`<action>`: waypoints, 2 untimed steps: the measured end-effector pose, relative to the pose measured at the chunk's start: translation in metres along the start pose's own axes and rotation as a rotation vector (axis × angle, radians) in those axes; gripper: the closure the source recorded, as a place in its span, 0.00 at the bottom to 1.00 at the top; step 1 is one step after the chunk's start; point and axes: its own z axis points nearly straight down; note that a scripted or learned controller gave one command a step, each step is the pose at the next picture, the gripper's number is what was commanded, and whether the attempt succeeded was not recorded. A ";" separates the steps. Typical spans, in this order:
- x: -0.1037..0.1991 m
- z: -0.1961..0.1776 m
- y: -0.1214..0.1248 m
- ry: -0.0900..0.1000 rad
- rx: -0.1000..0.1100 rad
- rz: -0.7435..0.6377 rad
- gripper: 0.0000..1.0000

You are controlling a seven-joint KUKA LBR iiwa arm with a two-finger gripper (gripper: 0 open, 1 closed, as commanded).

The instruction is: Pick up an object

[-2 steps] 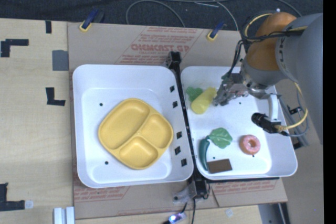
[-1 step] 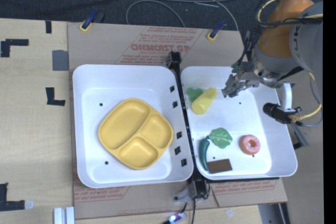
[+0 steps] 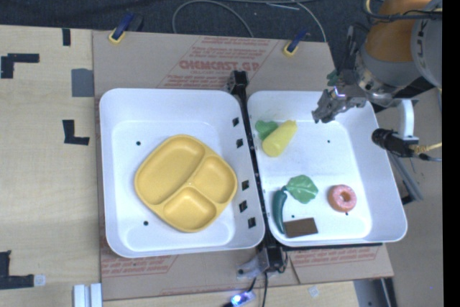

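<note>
We see the arm (image 3: 402, 25) reaching in over the far right corner of the right bin (image 3: 381, 176), its orange band high above the wrist. The end effector (image 3: 327, 111) hangs over that bin's far edge, near its far right corner, and nothing is between its fingers; we cannot tell whether they stand apart or together, as the dark parts blur into one shape.

The things to be picked lie in the right bin. A yellow piece shaped like corn (image 3: 279, 138) lies tilted near the bin's far left corner, touching a small green piece (image 3: 264, 128) just beside it toward the divider. Nearer the front edge, a green leafy piece (image 3: 302, 188) sits about mid-bin. A dark green curved piece (image 3: 279, 208) lies just beside it, along the left wall. A brown rectangular block (image 3: 300, 228) lies at the front edge, touching the curved piece's lower end. A pink doughnut (image 3: 342, 198) sits toward the right wall, apart from the others.

The left bin (image 3: 115, 154) holds a yellow divided plate (image 3: 185, 182), lying flat with three compartments. Both bins rest on a cardboard sheet (image 3: 208, 61) on the bench (image 3: 43, 176).
</note>
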 end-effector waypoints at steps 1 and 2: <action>0.049 0.009 0.012 0.002 0.005 -0.004 1.00; 0.107 0.000 0.021 0.002 0.004 -0.005 1.00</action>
